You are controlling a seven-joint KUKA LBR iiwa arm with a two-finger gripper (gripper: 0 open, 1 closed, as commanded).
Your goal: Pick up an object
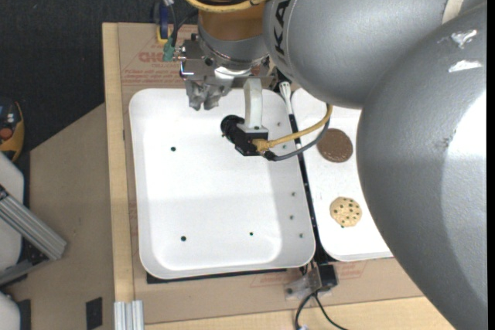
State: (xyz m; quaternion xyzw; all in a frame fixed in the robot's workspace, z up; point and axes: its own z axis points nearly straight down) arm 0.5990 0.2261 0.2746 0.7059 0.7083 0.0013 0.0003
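Note:
My gripper (206,98) hangs over the far left part of the left white bin (155,189), just inside its far rim. No object shows under it or between it and the bin floor. A flat brown disc (335,144) lies in the right white bin (340,243), close to the divide between the bins. Nearer the front of the same bin lies a tan cookie with dark chips (346,211). The arm covers much of the right bin.
The left bin's floor shows only a few small dark dots (183,238). A black fitting with a yellow cable (246,137) hangs from the wrist over the left bin. The bins rest on a brown board (116,127); dark floor lies beyond.

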